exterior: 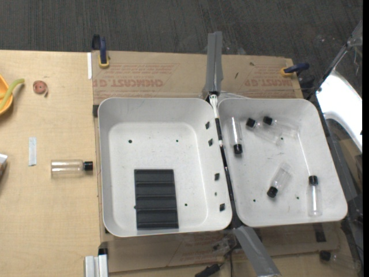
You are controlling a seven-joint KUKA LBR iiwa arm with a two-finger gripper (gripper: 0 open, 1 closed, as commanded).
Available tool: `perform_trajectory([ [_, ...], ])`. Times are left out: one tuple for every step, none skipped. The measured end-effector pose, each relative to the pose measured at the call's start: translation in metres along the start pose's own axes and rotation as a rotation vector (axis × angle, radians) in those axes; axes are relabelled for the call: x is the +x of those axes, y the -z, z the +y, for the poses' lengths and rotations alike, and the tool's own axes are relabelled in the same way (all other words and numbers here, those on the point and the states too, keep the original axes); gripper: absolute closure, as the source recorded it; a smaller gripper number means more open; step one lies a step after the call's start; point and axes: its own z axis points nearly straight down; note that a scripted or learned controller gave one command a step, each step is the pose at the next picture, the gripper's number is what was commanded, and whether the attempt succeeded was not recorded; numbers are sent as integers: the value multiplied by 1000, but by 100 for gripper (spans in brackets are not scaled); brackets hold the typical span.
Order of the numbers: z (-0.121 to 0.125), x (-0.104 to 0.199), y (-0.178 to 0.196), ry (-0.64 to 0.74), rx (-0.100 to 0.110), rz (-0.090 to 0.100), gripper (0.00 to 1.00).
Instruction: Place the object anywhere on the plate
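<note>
A black ridged plate (pixel 155 199) lies flat in the left bin (pixel 115 126), near its front wall. The right bin (pixel 323 131) holds several clear vials with black caps. A long thin vial (pixel 236 135) lies along that bin's left side. Two short vials (pixel 259 123) lie at the back, close together. Another vial (pixel 279 182) lies slanted near the middle, and one more (pixel 313 195) rests by the front right corner. None of the vials touches the plate.
On the wooden bench to the left lie a clear bottle with a black cap (pixel 70 167), a small white strip (pixel 32 152), a red disc (pixel 39 87) and an orange item (pixel 4 94). Clamps (pixel 101 52) (pixel 293 70) hold the cardboard behind the bins.
</note>
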Motion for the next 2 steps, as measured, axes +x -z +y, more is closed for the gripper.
perform_trajectory([
  [-15, 28, 0, -95, 1, 0, 0],
  [12, 1, 0, -215, 1, 0, 0],
])
